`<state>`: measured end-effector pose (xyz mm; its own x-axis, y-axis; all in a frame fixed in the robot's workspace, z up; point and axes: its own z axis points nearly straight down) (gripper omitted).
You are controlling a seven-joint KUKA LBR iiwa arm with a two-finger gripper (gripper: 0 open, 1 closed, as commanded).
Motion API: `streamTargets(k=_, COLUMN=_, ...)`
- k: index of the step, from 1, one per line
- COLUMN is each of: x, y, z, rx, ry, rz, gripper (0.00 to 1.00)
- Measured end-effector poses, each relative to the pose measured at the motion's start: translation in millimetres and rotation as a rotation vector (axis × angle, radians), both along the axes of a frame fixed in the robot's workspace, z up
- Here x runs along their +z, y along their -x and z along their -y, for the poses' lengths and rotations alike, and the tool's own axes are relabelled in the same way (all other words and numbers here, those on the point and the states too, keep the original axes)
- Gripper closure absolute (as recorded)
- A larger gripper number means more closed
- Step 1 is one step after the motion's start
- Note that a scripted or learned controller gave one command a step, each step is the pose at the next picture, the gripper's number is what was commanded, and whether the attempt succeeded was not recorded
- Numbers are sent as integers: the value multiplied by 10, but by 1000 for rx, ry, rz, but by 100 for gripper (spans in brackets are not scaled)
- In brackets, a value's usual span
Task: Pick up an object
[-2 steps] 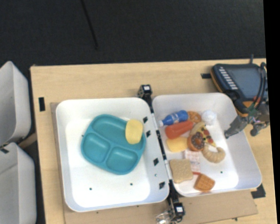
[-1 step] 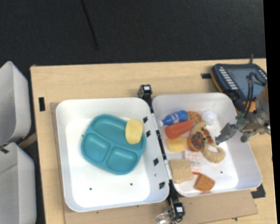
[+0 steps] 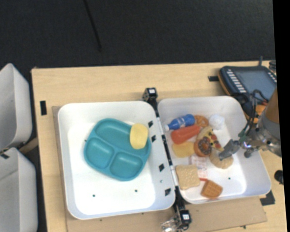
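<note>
My gripper (image 3: pixel 238 151) hangs over the right side of the right bin (image 3: pixel 254 177), reaching in from the right. Its two grey fingers (image 3: pixel 227 151) stand apart, open, with nothing between them. The left finger is just above a tan round cookie (image 3: pixel 223 162). Beside it lies a round pizza-like toy (image 3: pixel 204 145). Further left are a red-orange piece (image 3: pixel 185 133), a blue bottle (image 3: pixel 181 121) and a yellow block (image 3: pixel 183 149). A slice of toast (image 3: pixel 188 176) and an orange waffle (image 3: pixel 211 189) lie near the bin's front. A white object (image 3: pixel 216 121) sits at the back.
The left bin (image 3: pixel 76 191) holds a teal divided plate (image 3: pixel 113 152) with a yellow lemon-like piece (image 3: pixel 139 136) on its right rim. A dark pendant device (image 3: pixel 245 80) lies on the bench behind the right bin. Clips (image 3: pixel 150 93) mark the divider between the bins.
</note>
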<state>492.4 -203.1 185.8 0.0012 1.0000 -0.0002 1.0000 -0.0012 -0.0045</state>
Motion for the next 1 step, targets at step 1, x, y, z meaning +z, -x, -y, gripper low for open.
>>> streamTargets(k=1, x=-430, y=-26, z=9, rx=-1, ry=0, rz=1, gripper=0)
